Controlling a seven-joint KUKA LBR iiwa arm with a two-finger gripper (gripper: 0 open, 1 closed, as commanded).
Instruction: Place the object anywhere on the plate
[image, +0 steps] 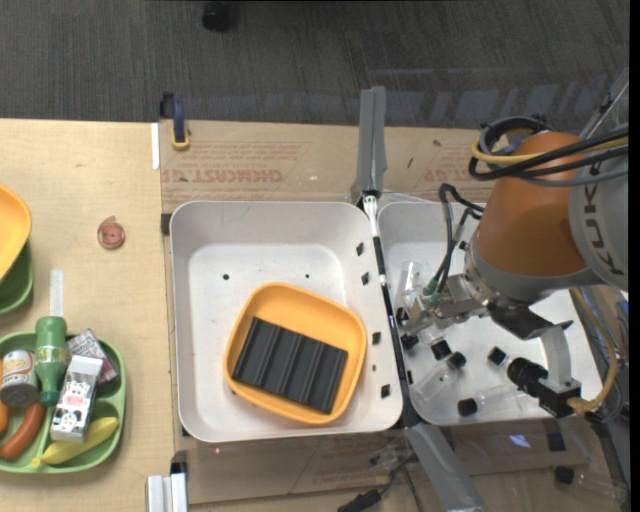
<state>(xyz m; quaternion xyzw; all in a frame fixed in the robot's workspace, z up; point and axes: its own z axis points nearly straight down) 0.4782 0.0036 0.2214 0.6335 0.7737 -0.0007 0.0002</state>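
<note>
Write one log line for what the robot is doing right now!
arm: over right bin | claw: low by the divider | dark ridged block: lying on yellow plate in left bin | task: block already on plate

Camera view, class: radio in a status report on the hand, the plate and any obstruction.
Hand low over right bin, grip unclear. Dark ridged object already on yellow plate, left bin. Nothing blocking plate.

Grey arm (600, 225), orange band, yellow cables

Single fixed overhead camera, slanted down, both bins (190, 330) in frame
</note>
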